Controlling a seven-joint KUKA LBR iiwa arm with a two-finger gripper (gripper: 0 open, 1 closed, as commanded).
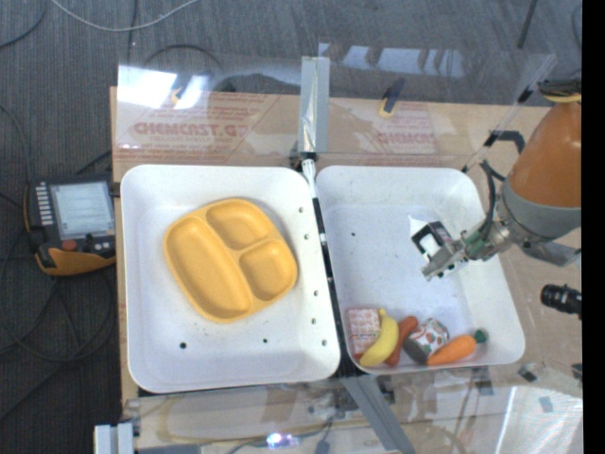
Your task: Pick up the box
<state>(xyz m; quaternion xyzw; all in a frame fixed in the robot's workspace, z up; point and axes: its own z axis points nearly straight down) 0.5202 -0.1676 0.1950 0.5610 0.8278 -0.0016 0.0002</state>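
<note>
Nearest, the small box (363, 327) looks light and stiff; its edges suit gripping. Claw (437, 251) hovers open, empty.

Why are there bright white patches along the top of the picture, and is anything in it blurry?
In the camera view, the patches are glare: light bouncing off clear plastic sheeting behind the bins. The yellow tray is sharp, with soft shadows in its compartments. The gripper looks slightly smeared, and the small items by the box are too small for fine detail.
</note>
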